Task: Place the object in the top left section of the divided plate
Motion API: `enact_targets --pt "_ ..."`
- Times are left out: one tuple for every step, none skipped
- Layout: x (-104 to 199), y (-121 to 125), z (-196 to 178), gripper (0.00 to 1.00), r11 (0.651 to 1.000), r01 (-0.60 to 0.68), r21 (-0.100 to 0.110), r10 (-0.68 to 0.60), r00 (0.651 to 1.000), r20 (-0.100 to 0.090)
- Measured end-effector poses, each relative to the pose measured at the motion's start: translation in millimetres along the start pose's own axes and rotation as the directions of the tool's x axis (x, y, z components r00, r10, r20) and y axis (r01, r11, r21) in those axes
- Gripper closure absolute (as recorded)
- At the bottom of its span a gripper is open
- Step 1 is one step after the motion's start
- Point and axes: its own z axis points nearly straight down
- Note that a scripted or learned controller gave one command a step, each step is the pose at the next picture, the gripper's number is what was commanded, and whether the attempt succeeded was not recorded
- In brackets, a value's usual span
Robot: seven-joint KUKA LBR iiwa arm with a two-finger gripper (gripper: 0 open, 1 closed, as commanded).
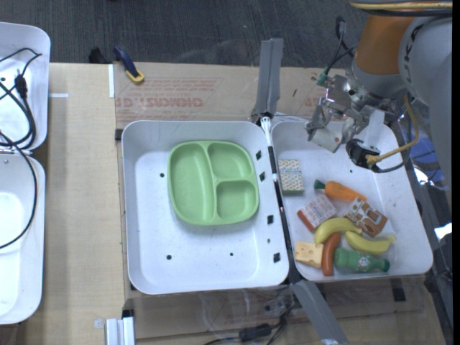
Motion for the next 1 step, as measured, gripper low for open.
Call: enact_targets --pt "12.1 -9.1 -68.9 1.0 0.999 0.042 0.002 -0.042 0.999 0.0"
